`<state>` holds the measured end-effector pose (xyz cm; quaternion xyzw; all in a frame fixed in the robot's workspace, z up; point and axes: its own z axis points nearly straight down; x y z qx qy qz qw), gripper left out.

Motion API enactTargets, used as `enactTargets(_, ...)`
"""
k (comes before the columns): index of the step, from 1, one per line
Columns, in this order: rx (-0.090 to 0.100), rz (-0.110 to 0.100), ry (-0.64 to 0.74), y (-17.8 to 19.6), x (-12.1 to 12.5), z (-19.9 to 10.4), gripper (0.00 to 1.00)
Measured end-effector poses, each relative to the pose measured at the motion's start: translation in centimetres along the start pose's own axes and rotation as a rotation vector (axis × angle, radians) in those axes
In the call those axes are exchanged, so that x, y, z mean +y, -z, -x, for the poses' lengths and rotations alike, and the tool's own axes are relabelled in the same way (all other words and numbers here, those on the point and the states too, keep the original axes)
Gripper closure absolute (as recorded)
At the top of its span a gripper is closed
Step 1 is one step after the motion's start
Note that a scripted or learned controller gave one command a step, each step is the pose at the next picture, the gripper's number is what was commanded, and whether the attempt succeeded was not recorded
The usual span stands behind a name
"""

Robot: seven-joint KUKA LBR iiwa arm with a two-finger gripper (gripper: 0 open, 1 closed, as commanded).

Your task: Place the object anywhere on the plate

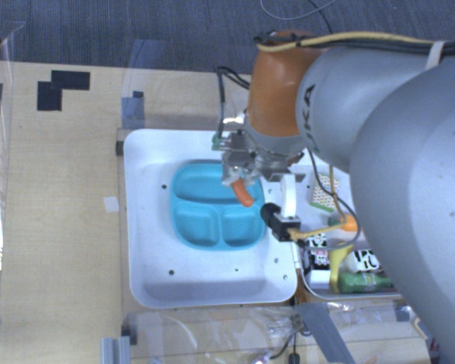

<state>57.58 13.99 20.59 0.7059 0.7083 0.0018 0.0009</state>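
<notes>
- We see the grey arm [379,112] reaching in from the right and covering a large part of the view; its orange band [277,82] sits just above the wrist.
- The left white bin [148,226] holds a blue plate [205,218] with three compartments, one long at the far side and two smaller at the near side.
- The right bin [307,279] is mostly hidden under the arm. In it we can make out a green bottle [360,283], a yellow thing beside it and some printed packets [322,192], all crowded together.
- The gripper [239,179] hangs over the right end of the long far compartment of the plate.
- A small orange object [244,196], shaped like a little carrot, shows just below the gripper. Its upper end seems to be between the fingertips, so we judge that the fingers are clamped on it, though the view is small here.
- The long axis of the orange object runs slanted, from the gripper down toward the near right, and its lower end lies over the ridge between the compartments.
- We judge that the object is already above the plate, so the coming move needs mainly a short descent and a release; a drift to the right would risk the rim of the plate.
</notes>
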Motion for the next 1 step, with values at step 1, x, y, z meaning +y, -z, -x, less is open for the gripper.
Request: enactTargets(1,0.0,0.0,0.0,0.0,0.0,0.01,0.0)
